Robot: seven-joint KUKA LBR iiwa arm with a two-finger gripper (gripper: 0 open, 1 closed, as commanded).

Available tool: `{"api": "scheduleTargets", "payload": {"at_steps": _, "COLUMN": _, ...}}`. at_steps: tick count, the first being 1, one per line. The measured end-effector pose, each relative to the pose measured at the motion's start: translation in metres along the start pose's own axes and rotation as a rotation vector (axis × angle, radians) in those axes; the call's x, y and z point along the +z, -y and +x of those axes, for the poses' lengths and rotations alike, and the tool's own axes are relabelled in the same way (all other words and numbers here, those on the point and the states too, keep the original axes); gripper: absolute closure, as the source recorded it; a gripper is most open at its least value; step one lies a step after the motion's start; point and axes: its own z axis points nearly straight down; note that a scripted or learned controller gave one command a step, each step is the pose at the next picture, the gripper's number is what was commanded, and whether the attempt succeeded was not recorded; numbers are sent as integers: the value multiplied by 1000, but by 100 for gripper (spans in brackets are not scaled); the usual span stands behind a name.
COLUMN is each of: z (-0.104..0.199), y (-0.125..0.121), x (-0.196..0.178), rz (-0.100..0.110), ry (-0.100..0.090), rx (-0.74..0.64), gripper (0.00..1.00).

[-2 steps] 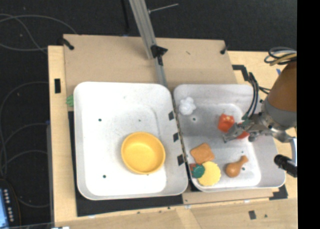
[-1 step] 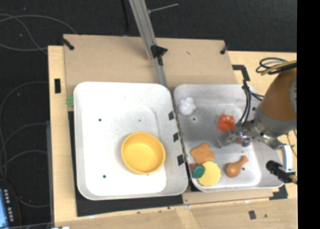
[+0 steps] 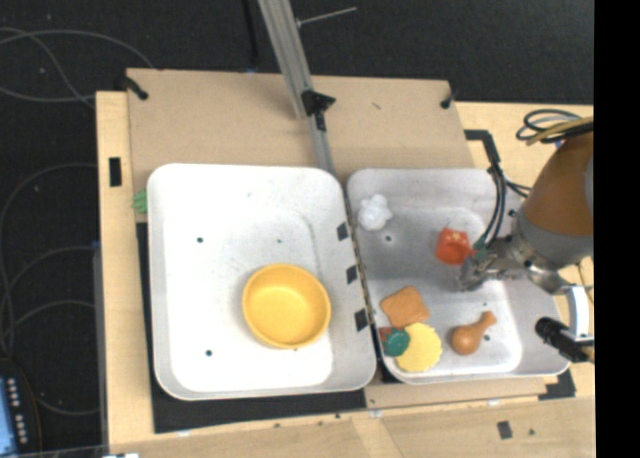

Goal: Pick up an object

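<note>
Two bins sit side by side: the left bin (image 3: 200,206) holds a bowl (image 3: 286,305) toward its near side; the right bin (image 3: 420,196) holds several small toys, with the gripper (image 3: 474,274) over its right part

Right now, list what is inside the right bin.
In the right bin: a white lump, a red piece, an orange slab, a yellow disc overlapping a green piece, a brown drumstick shape. The gripper covers some bin floor.
</note>
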Motion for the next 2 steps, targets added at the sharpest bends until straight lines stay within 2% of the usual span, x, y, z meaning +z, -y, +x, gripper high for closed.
{"api": "scheduleTargets", "payload": {"at_steps": 2, "z": -11, "y": -2, "x": -123, "rz": 2, "ry": 1, "rx": -8, "gripper": 100}}
